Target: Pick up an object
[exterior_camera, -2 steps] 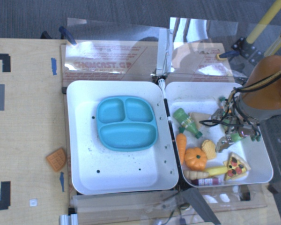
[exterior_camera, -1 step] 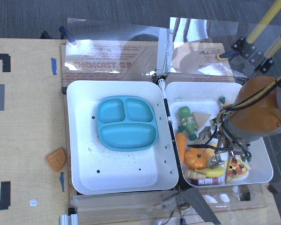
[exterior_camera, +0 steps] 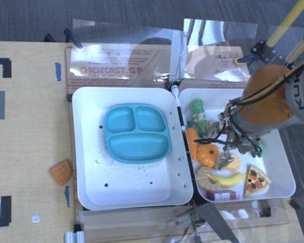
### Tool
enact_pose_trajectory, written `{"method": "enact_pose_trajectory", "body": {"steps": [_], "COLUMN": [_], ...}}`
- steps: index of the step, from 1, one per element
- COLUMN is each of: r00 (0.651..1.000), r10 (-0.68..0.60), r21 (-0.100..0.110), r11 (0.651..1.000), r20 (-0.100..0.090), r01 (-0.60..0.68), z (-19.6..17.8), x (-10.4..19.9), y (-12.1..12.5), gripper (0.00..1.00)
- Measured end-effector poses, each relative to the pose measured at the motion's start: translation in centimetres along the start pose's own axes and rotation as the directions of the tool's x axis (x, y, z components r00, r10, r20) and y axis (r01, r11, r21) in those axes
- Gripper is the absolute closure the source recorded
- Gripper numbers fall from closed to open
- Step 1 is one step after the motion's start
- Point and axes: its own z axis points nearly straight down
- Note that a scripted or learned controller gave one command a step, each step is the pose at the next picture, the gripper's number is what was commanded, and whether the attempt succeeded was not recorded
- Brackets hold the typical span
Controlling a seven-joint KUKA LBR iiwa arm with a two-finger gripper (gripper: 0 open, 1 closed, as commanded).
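- Left bin [exterior_camera: 86, 186]: a blue tray [exterior_camera: 137, 133] with three compartments lies toward its far edge. The tray's compartments hold nothing, and the bin floor near the front edge shows a few dark specks.
- Right bin [exterior_camera: 286, 184]: toys are crowded along its left wall and front edge.
- A green bottle [exterior_camera: 197, 111] lies near the right bin's far left corner, with a carrot [exterior_camera: 192, 139] just in front of it against the left wall.
- An orange pepper [exterior_camera: 209, 155] sits near the middle of the right bin, beside the carrot.
- A banana [exterior_camera: 225, 178] lies toward the front edge, and a pizza slice [exterior_camera: 256, 180] lies near the front right corner.
- The gripper [exterior_camera: 228, 153] hangs over the right bin, just beside the pepper and above the banana. Whether it grasps anything I cannot tell.
- A brown waffle [exterior_camera: 61, 171] lies on the bench, left of the left bin.
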Motion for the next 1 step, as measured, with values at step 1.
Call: {"method": "enact_pose_trajectory", "body": {"steps": [1], "r00": [0.993], "r10": [0.119], "r21": [-0.002], "r11": [0.993], "r20": [-0.003], "r01": [-0.119], "z": [0.16], "x": [-5.13], "y": [-0.45], "gripper": [0.00]}}
